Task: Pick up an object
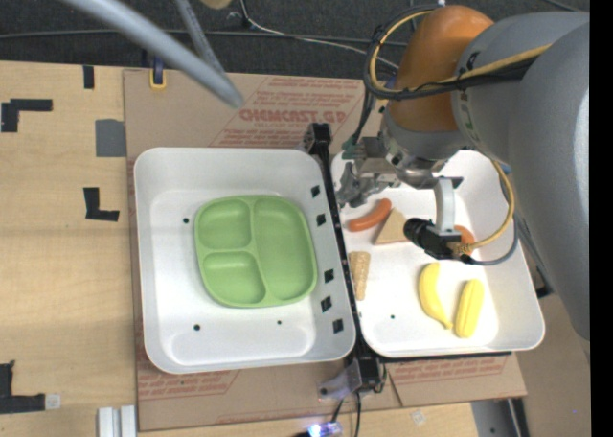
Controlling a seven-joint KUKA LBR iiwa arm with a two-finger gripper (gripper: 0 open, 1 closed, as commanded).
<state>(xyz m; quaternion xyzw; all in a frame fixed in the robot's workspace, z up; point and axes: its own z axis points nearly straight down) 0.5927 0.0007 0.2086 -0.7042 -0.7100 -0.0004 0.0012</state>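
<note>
I've got the arm [498, 80] reaching in from the right, orange band above the wrist, hanging over the far part of the right bin [522, 330]. The gripper [369, 179] sits low at that bin's far-left corner, just beside the divider between the two bins. Can't tell if the jaws are released or clenched, the wrist hardware and cables block them from this angle, and I see nothing btwn them.

Objs in the right bin: a small orange-red sausage [368, 218] lies just on the near side of the gripper, tilted, close to it but I can't say if touching. A tan wedge [390, 228] sits against the sausage's right end. A waffle cone piece [360, 273] lies nearer to me along the left wall. A banana [433, 294] and a corn cob [468, 307] lie side by side in the near-right area, well apart from the gripper. A black cylinder part w/ an orange tip [433, 237] hangs off the arm over the bin's middle.

Left bin [158, 234] holds a green divided plate [257, 250], flat, roughly centred. Both bins rest on cardboard [278, 109] on the table [57, 186]
</note>
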